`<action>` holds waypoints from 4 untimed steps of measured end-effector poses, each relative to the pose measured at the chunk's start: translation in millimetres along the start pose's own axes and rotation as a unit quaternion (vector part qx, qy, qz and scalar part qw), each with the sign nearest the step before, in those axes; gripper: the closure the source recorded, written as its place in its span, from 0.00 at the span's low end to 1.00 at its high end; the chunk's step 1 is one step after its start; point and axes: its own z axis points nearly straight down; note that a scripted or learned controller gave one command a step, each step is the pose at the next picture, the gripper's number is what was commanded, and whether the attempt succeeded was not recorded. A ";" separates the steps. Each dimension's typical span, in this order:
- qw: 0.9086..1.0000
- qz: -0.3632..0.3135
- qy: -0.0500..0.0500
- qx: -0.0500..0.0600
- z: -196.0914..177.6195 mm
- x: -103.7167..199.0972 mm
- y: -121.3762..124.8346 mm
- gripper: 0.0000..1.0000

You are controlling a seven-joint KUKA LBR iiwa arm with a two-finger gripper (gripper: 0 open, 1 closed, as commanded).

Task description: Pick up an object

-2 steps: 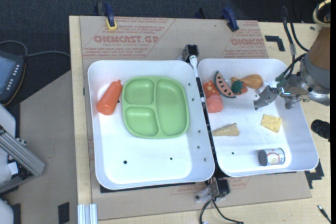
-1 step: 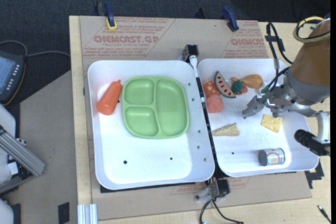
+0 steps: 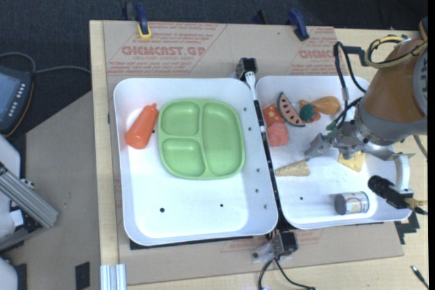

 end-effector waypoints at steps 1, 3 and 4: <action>1.000 0.000 0.000 0.000 32.6 0.8 -0.6 0.00; 1.000 -0.001 -0.002 -0.006 -28.8 8.0 6.9 1.00; 1.000 -0.001 -0.002 -0.006 -92.2 10.3 9.5 1.00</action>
